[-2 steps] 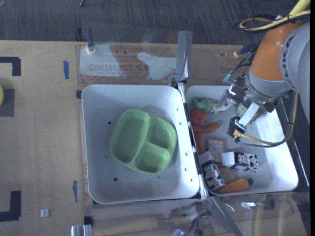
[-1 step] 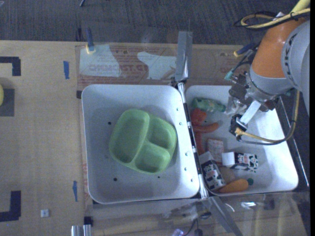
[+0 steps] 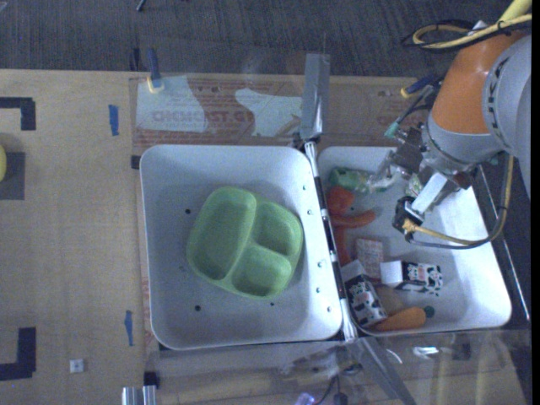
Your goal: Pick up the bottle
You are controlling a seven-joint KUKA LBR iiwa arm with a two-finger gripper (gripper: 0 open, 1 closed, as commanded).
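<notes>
Orange carrot (image 3: pixel 403 317) nearest, bottle (image 3: pixel 353 179) green and translucent, far end.

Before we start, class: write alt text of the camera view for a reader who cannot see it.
A grey and orange robot arm reaches over the right white bin, cluttered with toy carrots and cow-patterned cartons; the left bin holds a green divided tray.

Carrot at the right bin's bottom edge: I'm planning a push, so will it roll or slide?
The carrot looks round and tapered, so it would probably roll, curving toward its thin end. It lies by the bin's wall and a cow-patterned carton, which may block it.
</notes>
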